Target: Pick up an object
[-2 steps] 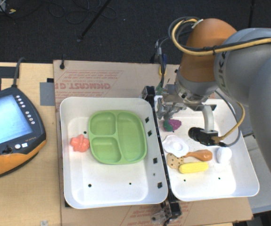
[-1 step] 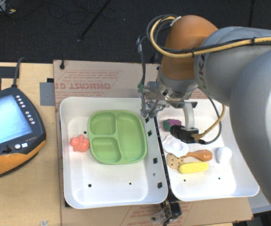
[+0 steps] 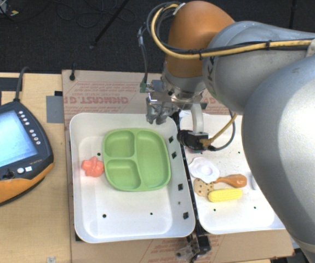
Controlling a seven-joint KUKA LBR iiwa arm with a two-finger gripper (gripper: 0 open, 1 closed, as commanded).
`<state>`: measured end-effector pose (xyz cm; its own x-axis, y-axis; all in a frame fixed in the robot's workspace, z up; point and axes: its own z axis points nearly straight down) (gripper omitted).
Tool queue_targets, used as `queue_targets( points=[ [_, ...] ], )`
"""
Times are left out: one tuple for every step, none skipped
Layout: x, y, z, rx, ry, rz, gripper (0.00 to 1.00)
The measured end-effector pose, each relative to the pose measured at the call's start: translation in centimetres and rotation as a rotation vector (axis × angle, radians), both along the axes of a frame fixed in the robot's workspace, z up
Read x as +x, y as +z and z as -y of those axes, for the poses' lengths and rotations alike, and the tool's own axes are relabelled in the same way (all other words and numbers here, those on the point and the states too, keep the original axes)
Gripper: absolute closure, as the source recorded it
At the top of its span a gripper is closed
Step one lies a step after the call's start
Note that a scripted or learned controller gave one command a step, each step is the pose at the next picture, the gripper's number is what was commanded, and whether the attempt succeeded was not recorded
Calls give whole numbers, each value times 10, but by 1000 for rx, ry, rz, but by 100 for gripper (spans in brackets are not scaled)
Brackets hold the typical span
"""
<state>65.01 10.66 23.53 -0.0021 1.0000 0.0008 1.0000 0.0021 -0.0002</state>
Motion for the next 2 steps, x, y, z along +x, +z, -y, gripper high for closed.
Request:
queue_targets(
  points=[
    [-11, 1, 0, -2, -2, -5, 100],
    [-8, -18, 2, -2, -1, -5, 100]
  ],
)
